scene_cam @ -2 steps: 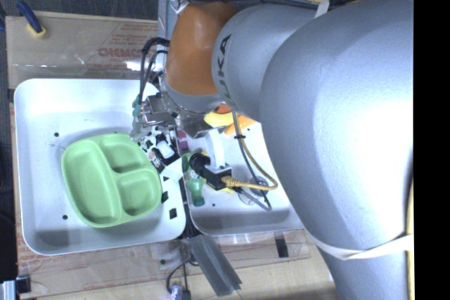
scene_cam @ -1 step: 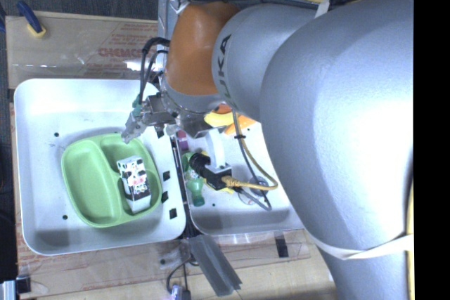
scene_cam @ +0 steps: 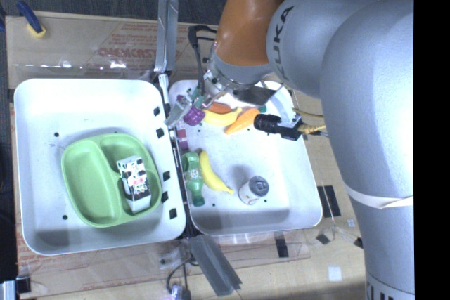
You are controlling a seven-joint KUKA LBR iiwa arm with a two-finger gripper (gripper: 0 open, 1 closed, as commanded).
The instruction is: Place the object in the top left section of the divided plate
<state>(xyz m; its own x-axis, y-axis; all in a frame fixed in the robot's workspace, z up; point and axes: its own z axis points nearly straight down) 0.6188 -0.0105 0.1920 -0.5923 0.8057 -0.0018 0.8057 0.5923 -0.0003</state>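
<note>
Green and glossy, the divided plate (scene_cam: 88, 183) sits in the left bin (scene_cam: 42, 123), moulded in smooth plastic with raised ridges splitting it into sections. A small carton (scene_cam: 137, 183) printed in black and white cow patches lies in its right-hand section. The right bin (scene_cam: 299, 179) holds the loose things: a curved yellow banana (scene_cam: 213, 173), a green bottle (scene_cam: 192, 179) along the left wall, a short metal can (scene_cam: 254, 188), and a carrot (scene_cam: 241, 120) beside other toy food at the far end.

The gripper (scene_cam: 199, 105) hangs over the far left corner of the right bin, close above a small purple piece (scene_cam: 194, 116). Whether the jaws are apart or clamped cannot be told; the wrist and cabling blur them.

The step in hand looks like the pick: the arm is over the source bin, not yet carrying anything that can be seen. Next it needs a firm hold on one small, rounded, slippery toy, a lift over the bin walls, and a move left to the plate's far left section.
</note>
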